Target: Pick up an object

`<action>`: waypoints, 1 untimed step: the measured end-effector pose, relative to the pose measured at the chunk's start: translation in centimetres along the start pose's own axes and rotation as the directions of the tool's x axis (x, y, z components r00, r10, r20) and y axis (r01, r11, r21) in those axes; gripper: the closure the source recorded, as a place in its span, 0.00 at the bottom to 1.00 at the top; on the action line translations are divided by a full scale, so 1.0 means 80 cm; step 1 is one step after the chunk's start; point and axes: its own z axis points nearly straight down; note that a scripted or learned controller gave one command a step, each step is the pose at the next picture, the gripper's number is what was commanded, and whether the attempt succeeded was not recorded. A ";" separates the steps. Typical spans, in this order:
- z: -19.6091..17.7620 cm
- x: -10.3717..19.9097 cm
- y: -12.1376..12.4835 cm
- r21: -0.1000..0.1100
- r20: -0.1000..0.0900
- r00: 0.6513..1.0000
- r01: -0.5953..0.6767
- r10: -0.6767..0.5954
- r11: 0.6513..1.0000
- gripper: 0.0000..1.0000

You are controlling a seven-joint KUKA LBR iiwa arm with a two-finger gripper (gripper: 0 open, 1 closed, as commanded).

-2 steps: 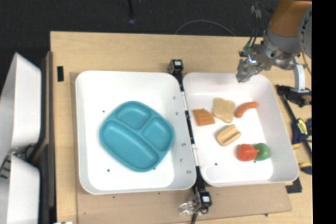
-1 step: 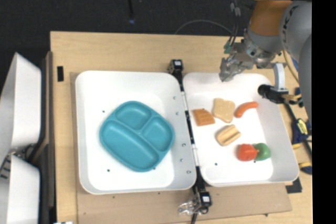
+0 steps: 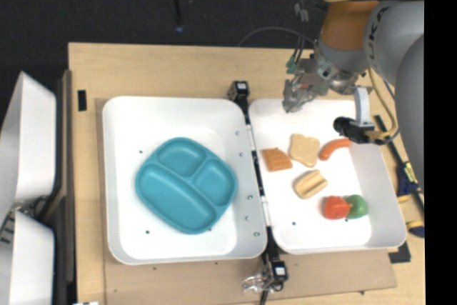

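Camera view shows the claw, its opening impossible to tell, poised above the right white bin, presumably because the pale bread-shaped toy lies near.

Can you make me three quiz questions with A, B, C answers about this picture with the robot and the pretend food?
1. Where is the blue plate?
A. in the left bin
B. in the right bin
C. on the floor

2. How many sections does the blue plate have?
A. one
B. three
C. six

3. What is the gripper doing?
A. squeezing the bread slice
B. lifting the blue plate
C. hanging over the right bin's far corner, touching no food

Answers:
1 A: the plate lies flat in the left bin.
2 B: ridges split it into one big part and two smaller ones.
3 C: the bread slice, orange wedge, bun, tomato and carrot all lie apart from it.
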 end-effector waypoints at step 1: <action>-0.018 0.058 -0.007 0.001 -0.001 1.000 0.000 0.000 1.000 1.00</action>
